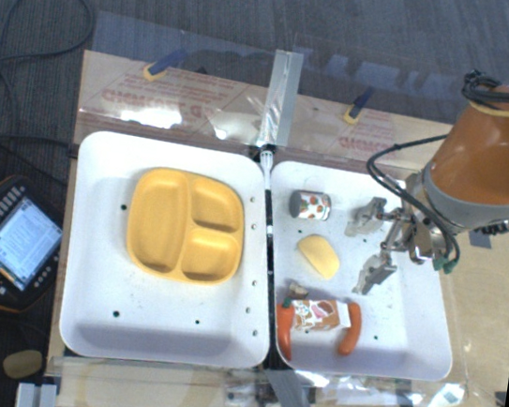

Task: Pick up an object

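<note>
Above right bin [430,300], spread gripper [369,245].

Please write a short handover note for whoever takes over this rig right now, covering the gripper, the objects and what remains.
Gripper: open, holding nothing, over the right bin, just right of the yellow lemon-shaped piece.
Right bin also holds a small can near the back and a red-and-white packet with an orange carrot-like piece at the front.
Left bin holds a yellow divided tray.
Done: arm is positioned over the right bin.
Left: nothing is picked yet; close on one object and lift it.
</note>
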Robot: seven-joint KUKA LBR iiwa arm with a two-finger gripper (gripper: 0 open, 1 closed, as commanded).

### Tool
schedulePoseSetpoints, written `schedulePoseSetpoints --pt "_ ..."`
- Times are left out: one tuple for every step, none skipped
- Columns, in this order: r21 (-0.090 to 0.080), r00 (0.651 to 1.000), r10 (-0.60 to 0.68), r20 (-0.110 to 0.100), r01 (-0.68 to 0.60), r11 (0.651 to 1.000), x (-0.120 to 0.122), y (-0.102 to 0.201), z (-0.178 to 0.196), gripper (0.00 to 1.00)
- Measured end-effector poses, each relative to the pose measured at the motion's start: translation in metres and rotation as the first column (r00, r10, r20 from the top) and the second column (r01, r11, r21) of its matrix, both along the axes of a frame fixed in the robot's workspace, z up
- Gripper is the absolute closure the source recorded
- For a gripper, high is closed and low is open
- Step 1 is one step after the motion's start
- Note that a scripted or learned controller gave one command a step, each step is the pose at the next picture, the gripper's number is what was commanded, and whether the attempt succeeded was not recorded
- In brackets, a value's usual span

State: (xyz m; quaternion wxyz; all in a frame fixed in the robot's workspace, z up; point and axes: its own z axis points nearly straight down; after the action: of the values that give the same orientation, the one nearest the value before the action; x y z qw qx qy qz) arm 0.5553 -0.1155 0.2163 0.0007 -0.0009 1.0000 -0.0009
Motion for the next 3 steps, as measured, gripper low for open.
schedulePoseSetpoints --pt "0.000 0.999 -0.043 0.001 0.043 0.999 -0.003 -0.043 0.012 0.00" --pt "0.001 0.994 -0.107 0.002 0.107 0.994 0.036 -0.095 0.026 0.00" --pt "-0.001 0.995 -0.097 0.002 0.097 0.995 0.087 -0.108 0.028 0.00"
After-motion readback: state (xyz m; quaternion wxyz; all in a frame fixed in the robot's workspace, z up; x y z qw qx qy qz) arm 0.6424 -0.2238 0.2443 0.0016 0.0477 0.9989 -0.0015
